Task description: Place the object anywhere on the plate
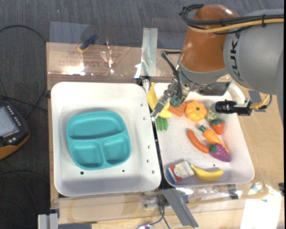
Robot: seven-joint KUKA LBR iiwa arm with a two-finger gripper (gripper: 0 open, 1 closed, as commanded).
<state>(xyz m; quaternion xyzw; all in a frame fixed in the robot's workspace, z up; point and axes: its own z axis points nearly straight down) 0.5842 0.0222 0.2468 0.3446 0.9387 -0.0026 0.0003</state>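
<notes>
Down front we see a yellow plastic banana (207, 172). At twelve o'clock our pincer (168, 100) hovers over crowded toy food, grip state impossible to tell. Teal three-compartment plastic plate (98, 140) waits at nine o'clock; clutter could spoil a clean pick.

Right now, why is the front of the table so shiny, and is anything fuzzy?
In the camera view, light glares off the clear plastic sheet along the right-hand white bin's front edge; the teal three-compartment plastic plate looks sharp and evenly lit; the grey arm's gripper is small and slightly soft, its details hard to make out.
</notes>
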